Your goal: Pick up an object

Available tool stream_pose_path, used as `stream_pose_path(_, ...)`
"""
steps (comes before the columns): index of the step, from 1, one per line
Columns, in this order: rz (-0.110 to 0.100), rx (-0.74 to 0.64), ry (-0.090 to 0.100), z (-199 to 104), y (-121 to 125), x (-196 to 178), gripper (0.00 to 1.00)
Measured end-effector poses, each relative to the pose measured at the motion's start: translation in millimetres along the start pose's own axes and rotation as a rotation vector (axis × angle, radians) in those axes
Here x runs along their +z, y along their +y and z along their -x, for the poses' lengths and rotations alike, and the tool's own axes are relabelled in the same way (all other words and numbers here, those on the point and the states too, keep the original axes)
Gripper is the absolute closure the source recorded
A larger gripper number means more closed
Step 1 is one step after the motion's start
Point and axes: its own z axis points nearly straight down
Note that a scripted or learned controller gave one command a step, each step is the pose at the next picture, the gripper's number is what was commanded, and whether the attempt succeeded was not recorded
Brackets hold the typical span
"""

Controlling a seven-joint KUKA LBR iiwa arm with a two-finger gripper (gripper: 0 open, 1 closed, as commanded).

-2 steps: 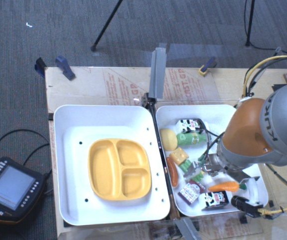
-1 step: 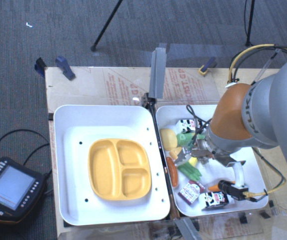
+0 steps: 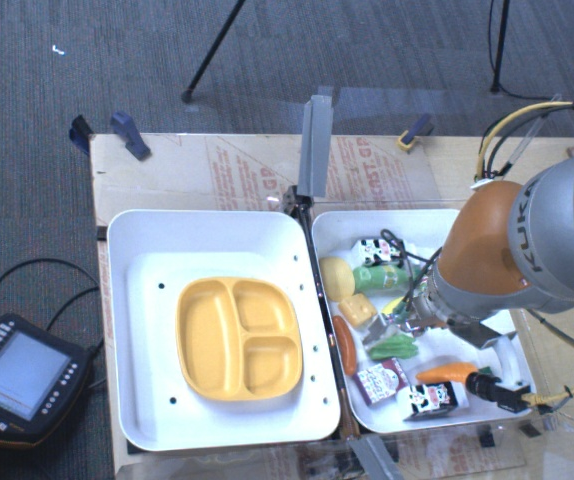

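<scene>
Now reaching into the right bin (image 3: 527, 363), gripper (image 3: 387, 330) low over a green toy (image 3: 395, 347); jaw state unclear, next needing a firm close.

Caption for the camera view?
KUKA arm reaches into the right bin of toy food; yellow divided plate in the left bin.

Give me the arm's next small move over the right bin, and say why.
Probably lower the pincer a little onto the green plastic vegetable and close there. The pincer sits low in the shallow white right bin, right at that green piece, with the yellow plastic lemon and red sausage-shaped toy crowded close on its left.
</scene>
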Motion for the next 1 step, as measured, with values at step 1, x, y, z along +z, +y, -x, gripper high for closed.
stream_pose_path(1, -0.004, 0.006, 0.003, 1.1, -0.6, -7.5, 1.0)
